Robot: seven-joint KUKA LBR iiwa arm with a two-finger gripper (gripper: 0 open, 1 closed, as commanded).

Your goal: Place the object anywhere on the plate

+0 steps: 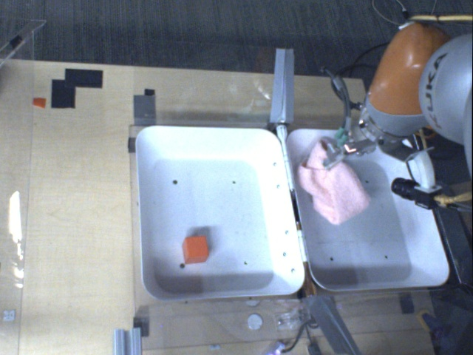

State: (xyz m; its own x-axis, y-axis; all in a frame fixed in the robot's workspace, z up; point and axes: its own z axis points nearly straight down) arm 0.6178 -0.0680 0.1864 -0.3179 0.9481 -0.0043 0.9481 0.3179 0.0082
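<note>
The pink cloth (334,189) is seen in the right bin (384,265), its top corner at the hand (341,148); whether it is gripped cannot be told. A firm pinch is needed, no plate spotted

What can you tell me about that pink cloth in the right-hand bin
The pink cloth looks like a soft, fuzzy towel or washcloth, pale pink, crumpled and loosely folded rather than spread flat. It lies in the right bin, in its upper left part, near the divider between the two bins. Its upper corner seems pulled up toward the pincer, which sits right at that corner; whether the corner is actually pinched cannot be told. The rest drapes down onto the bin floor.
</note>
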